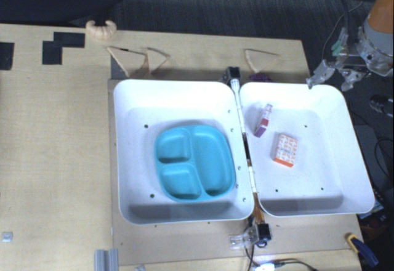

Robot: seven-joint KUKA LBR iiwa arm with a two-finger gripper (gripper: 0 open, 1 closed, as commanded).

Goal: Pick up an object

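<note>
- Two white bins side by side on the bench (55,159): left bin (132,109), right bin (332,109).
- Left bin carries a blue divided tray (194,162), three compartments, lying flat mid-floor.
- Arm sits at the upper right, off the right bin's far right corner, above the dark floor.
- Gripper (332,76): fingers spread apart, nothing between them, touching no object; tips hang just by the right bin's corner rim.
- Right bin, mid-floor: small orange-and-white box (285,149), lying flat.
- Up-left of it, near the divider: small purple-and-white tube (263,120), tilted. The two are apart, both well clear of the gripper.
</note>
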